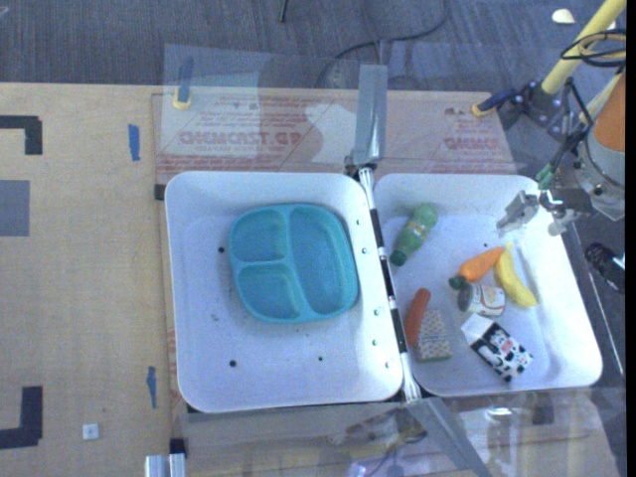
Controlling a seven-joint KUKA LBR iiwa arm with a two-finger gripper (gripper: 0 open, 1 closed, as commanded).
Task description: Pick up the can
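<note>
The can (484,300) lies on its side in the right bin (556,366), a small pale cylinder with an orange-marked label and a dark end facing left. It is tucked just below the carrot (481,264) and beside the banana (514,278). My gripper (532,215) hangs over the bin's upper right part, up and to the right of the can and apart from it. Its fingers are open with nothing between them.
A green bottle (413,233) lies at the right bin's upper left. A red-orange item (417,312) with a mesh sponge (433,339) sits low left, and a black-and-white carton (502,351) lies below the can. The left bin (199,366) holds a blue divided plate (294,262).
</note>
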